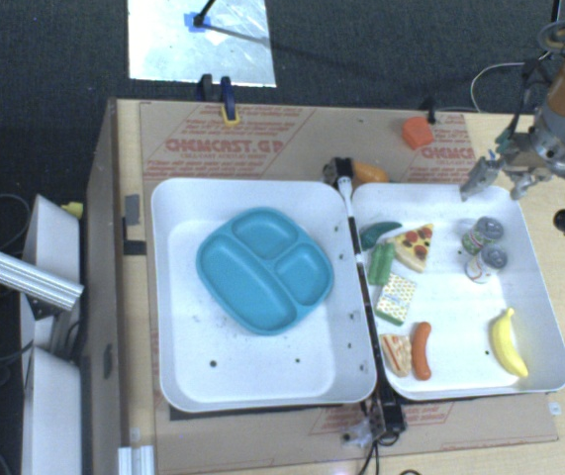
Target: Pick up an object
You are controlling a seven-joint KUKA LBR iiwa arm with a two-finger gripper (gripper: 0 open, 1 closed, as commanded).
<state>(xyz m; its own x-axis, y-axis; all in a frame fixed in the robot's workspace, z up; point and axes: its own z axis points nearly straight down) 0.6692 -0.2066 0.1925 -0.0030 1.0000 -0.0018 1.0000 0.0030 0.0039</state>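
My gripper (495, 186) hangs over the far right corner of the right bin (539, 295), open, with nothing between its fingers. Below it in that bin lie small grey cans (483, 242), a pizza slice (416, 246), a green vegetable (381, 262), a checkered green block (396, 299), a red sausage (421, 350), a striped bacon-like piece (394, 352) and a yellow banana (506, 342). The cans are the nearest item, a little toward the front of the gripper.
The left bin (183, 344) holds a blue divided plate (264, 269). An orange block (418, 133) and an orange-yellow item (369, 174) lie on the cardboard behind the bins. A black divider with a clip (342, 174) runs between the bins.
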